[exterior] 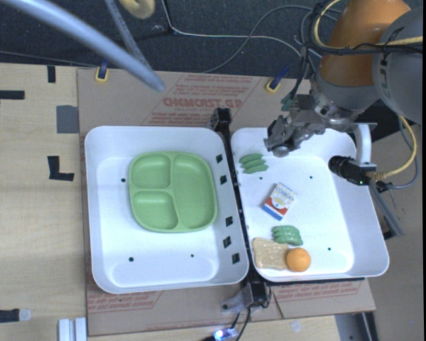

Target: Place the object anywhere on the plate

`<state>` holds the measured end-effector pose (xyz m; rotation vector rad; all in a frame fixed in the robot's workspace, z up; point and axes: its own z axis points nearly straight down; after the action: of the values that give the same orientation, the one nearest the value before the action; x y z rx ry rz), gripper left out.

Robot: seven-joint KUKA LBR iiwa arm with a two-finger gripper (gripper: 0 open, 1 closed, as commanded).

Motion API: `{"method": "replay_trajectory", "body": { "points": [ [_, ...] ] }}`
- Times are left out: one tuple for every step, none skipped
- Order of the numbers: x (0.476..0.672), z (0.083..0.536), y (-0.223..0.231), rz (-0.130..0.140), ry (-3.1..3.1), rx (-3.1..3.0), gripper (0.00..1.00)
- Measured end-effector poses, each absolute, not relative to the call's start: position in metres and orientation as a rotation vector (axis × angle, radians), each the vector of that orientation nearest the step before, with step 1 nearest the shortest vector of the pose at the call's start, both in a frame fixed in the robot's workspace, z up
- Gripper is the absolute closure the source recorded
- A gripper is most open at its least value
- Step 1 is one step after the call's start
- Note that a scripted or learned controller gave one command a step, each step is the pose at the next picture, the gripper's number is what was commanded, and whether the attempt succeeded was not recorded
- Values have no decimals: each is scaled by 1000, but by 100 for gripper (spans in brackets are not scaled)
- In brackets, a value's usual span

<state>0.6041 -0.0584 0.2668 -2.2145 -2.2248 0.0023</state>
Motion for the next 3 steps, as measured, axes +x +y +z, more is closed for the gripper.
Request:
{"method": "replay_trajectory", "body": {
  "points": [
    [576, 249, -9, 5, -2223, -2216, 100],
    [546, 239, 29, 5, -2222, -2217, 100],
    [526, 225, 85, 5, -2225, -2214, 100]
  ]
}}
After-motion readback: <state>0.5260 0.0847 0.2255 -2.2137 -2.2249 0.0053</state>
